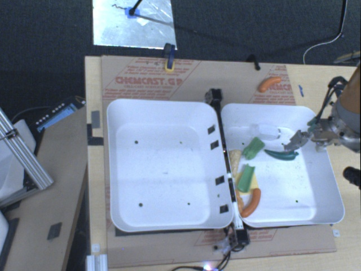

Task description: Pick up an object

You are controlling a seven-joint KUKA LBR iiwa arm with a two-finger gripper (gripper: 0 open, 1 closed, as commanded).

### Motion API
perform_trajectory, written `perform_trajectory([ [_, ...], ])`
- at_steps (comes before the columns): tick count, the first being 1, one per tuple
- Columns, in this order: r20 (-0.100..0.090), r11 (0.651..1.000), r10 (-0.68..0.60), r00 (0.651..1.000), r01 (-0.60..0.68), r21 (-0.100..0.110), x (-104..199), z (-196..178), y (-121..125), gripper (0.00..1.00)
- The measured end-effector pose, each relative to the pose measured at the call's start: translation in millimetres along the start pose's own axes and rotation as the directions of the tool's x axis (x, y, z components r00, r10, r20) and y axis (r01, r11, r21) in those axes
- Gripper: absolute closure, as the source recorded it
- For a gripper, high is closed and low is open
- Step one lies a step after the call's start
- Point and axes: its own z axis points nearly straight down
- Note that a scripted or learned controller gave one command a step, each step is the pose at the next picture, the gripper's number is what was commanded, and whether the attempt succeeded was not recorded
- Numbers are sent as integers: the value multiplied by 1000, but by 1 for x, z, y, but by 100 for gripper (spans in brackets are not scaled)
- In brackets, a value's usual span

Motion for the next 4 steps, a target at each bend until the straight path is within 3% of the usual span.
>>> perform_trajectory([
  [1, 1, 1000, -3, 1000, 3, -4, 0, -11, 1, 100],
  [2, 5, 1000, -3, 1000, 3, -20, 17, -212, -21, 100],
  [3, 5, 1000, -2, 1000, 2, -15, 11, -317, -42, 100],
  [4, 3, 1000, -7, 1000, 7, -7, 12, -322, -41, 100],
])
